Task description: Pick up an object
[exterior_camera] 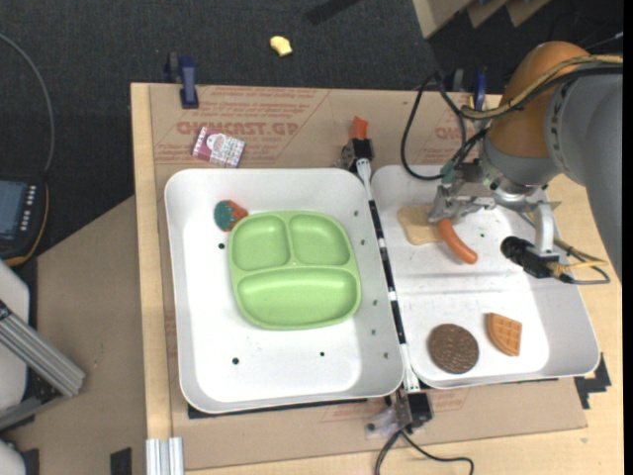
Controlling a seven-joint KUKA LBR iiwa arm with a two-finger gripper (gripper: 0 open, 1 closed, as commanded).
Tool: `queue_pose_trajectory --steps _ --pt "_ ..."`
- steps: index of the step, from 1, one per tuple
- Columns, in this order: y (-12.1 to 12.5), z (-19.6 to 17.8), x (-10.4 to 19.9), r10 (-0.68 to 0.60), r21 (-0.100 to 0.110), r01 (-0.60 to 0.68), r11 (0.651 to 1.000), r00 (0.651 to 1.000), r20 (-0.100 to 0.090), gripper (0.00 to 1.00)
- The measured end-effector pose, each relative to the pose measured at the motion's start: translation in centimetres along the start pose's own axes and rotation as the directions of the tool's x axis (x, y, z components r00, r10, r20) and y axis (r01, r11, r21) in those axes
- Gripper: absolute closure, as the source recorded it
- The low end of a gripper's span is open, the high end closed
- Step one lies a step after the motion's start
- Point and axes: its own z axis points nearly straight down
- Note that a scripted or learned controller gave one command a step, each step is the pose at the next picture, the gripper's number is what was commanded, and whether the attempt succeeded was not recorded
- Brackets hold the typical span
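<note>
Nearest the camera, at the bench's front edge, a black clamp [410,409] sits where the two bins meet.

In the front of the right bin [564,359] lie two items: a round brown cookie [454,348] on the left and an orange waffle piece [503,333] just beside it on the right, apart from each other.

The left bin [188,295] holds a green divided plate [293,268] with three compartments, one large at the front and two smaller behind. A small red and teal item [230,214] rests at the plate's rear left corner, touching or nearly touching its rim.

Farther back in the right bin lies an orange sausage [457,241], set at a slant, with its upper end under the gripper [453,204]. A tan flat piece [417,227] lies just to its left, also partly under the gripper. The gripper is down over both items near the bin's rear left. Whether its fingers are spread or closed, and whether they grip anything, cannot be told from this view. A black part [524,253] of the tool projects to the right, above the bin floor.

Behind the bins, on the cardboard, lie a small pink and white packet [218,145] and a blue clamp [184,77]. On the dark floor beyond is a small yellow item [282,45].
</note>
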Motion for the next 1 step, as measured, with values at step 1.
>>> queue_pose_trajectory --steps 1 --pt "-2.15 -8.57 4.85 0.003 -0.003 -0.003 1.000 1.000 0.002 1.00"
